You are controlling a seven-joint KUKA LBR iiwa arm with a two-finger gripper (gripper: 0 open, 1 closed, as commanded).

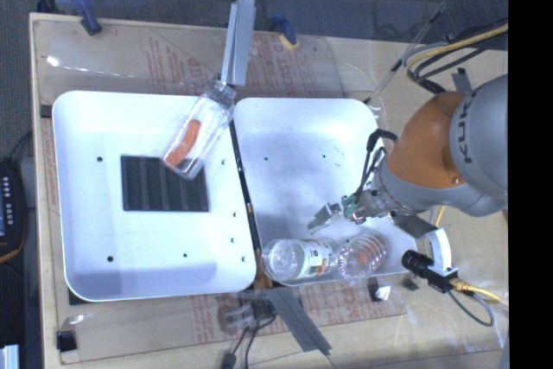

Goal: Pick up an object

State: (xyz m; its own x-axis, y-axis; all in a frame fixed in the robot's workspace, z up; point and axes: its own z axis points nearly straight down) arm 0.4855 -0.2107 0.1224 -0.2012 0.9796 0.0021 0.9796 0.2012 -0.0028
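Two shallow white bins sit side by side on the bench [346, 69], their inner edges touching. Left bin [86, 186]: holds one dark ribbed rectangular mat [164, 183], lying flat near the middle, and one clear plastic container [197, 136] with something orange inside it, tilted along the upper right rim with its capped end poking out toward the bin corner. Right bin [294, 143]: mostly bare white floor in the upper half; along the bottom rim lies one clear plastic bottle [298, 259] on its side, labelled, cap end toward the left, and just beside it on the right a second clear, ribbed plastic item [361, 257] with a faint orange tint, touching or nearly touching the bottle. Count: two bins, one mat, three clear plastic pieces in all. The arm [449, 155] comes in from the right, orange band above the wrist, and its gripper [333, 214] sits low over the right bin's lower right area, just above the bottle and the ribbed item. Jaws: too small and blurred to read; cannot tell whether they are apart or together, and nothing is visibly between them.
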